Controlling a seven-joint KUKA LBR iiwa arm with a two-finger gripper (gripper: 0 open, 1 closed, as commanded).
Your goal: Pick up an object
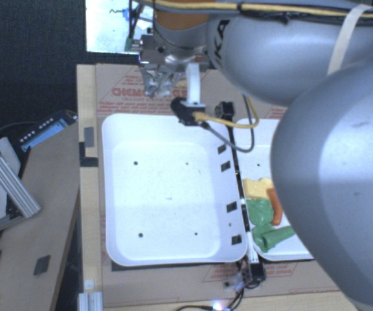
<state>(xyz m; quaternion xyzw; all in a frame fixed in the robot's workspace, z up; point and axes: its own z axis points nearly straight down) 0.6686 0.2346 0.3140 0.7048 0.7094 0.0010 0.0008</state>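
The gripper point(155, 86) hangs at upper centre, above the left bin's point(112, 173) far rim; we cannot tell its state. The yellow, green and orange objects point(264, 211) lie at lower right in the right bin point(264, 154), well apart from it. We judge nothing is picked yet; next we must travel right and descend.

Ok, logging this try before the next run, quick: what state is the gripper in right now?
Gripper: cannot be told, too blurred; it sits above the far rim of the left bin.

pincer point(155, 86) above far rim of left bin point(112, 173) | yellow, green, orange items point(264, 212) in right bin point(264, 157)
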